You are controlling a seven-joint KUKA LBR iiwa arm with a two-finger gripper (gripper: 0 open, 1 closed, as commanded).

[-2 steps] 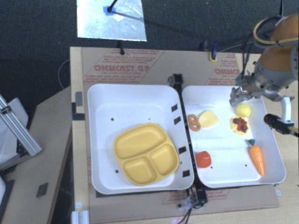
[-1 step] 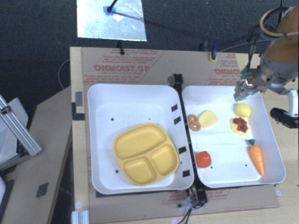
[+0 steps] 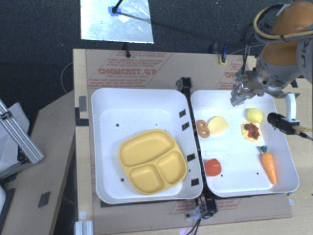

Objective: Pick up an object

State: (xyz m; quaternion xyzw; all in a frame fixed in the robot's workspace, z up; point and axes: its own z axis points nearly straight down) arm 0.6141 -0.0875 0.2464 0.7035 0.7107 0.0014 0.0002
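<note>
- Cardboard-topped bench (image 3: 128, 70): the left bin (image 3: 99, 131) holds a yellow divided plate (image 3: 153, 160).
- The right bin (image 3: 235, 153) holds a pretzel (image 3: 202, 128), lemon (image 3: 254, 115), carrot (image 3: 268, 167) and tomato (image 3: 212, 167), lying apart.
- The gripper (image 3: 239, 98) hangs over that bin's far side near the lemon; its grip cannot be told.

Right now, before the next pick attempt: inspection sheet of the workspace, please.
Surface: left bin and right bin side by side on a printed cardboard sheet.
Job's things: in the right bin, pretzel, yellow wedge, yellow ball, red-topped flat piece, carrot, red round piece.
Clutter: yellow divided tray in the left bin.
Grippers: gripper over the right bin's far rim, clear of every item.
Cables: thin wires at the bench's front edge; dark cable by its left side.
Surroundings: shiny sheet on the dark floor; metal rail at left.
</note>
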